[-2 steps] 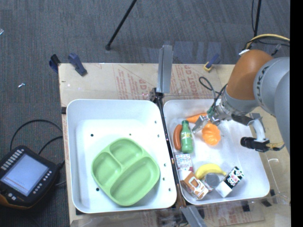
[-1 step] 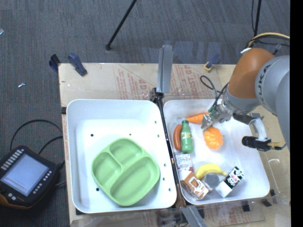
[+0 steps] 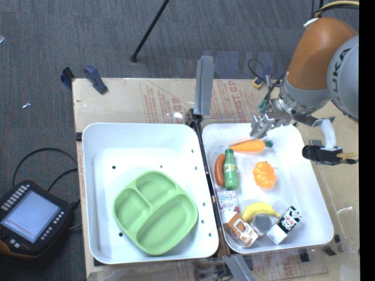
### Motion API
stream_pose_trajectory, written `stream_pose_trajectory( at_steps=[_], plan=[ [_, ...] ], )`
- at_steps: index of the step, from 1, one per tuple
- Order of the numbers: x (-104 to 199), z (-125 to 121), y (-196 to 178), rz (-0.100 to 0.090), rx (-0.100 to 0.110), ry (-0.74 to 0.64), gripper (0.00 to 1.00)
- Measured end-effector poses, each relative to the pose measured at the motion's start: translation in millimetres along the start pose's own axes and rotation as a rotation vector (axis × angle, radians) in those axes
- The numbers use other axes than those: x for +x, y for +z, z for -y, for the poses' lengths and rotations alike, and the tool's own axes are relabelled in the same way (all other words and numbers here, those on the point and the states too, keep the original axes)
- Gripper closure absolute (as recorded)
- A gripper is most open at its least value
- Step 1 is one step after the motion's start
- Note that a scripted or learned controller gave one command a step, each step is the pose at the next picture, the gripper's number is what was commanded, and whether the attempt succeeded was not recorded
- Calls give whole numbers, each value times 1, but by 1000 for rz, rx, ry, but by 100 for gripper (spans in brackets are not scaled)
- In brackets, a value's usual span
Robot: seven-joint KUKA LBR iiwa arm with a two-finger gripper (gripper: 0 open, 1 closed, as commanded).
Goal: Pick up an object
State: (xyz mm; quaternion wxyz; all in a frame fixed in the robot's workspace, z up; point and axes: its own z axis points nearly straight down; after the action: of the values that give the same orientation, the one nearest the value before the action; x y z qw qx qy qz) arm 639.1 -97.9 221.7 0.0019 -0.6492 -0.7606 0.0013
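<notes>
The big grey robot arm (image 3: 331,63) has letters on its side that look like "UKA". The brown cardboard on the table (image 3: 146,98) has red writing too, but it is upside down and too faint to read. A little box (image 3: 285,223) has black and white cow spots on it. A small packet (image 3: 227,200) has a label that is too tiny to read.

The claw (image 3: 262,123) hangs over the back edge of the right bin (image 3: 310,186), just above the toy carrot (image 3: 248,147). I cannot tell if the claw is spread or pressed together, and I see nothing in it.

The right bin holds the toys. The carrot lies near the back. A green bottle (image 3: 230,168) lies beside a red hot dog (image 3: 218,169). An orange pumpkin (image 3: 264,174) sits in the middle. A banana (image 3: 258,210) and a brown box (image 3: 241,229) lie at the front by the cow box.

The left bin (image 3: 99,157) holds a green plate (image 3: 155,212) with three parts.

The floor is dark grey carpet (image 3: 70,34). A small screen with buttons (image 3: 30,217) rests on it at the left. A thin black pole (image 3: 153,23) slants up at the back.
</notes>
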Motion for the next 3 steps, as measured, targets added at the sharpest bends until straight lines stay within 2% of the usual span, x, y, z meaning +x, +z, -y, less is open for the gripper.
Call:
stream_pose_trajectory(
  at_steps=[1,2,3],
  plan=[
    [0,0,0,0,1,0,0],
    [-31,0,55,-1,2,-101,0],
    [-89,59,108,-3,2,-143,0]
  ],
)
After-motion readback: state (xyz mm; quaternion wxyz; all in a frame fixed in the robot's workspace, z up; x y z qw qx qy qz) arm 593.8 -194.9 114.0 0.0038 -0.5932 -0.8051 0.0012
